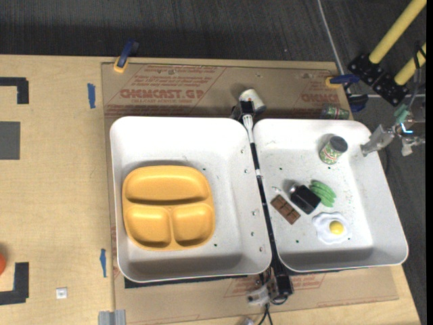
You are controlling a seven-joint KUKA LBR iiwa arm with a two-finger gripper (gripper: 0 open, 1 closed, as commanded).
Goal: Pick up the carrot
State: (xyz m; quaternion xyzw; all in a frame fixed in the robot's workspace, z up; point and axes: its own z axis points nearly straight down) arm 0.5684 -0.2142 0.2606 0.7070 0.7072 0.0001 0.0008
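Right bin: a green-labelled can, a green vegetable, a black block touching it, a brown bar and a fried egg are held. None of these can be taken for the carrot.

Left bin: a yellow divided tray is held.

Gripper: it is placed at the right bin's far right rim, near the can. Whether it is apart or together cannot be told, and nothing is seen clamped in it.

Carrot: its place cannot be fixed with certainty. An orange patch is cut off by the view's left edge, on the bare bench, well apart from both bins. If that is the carrot, it lies across both bins from the gripper, judged beyond an easy reach. Its long axis cannot be read.
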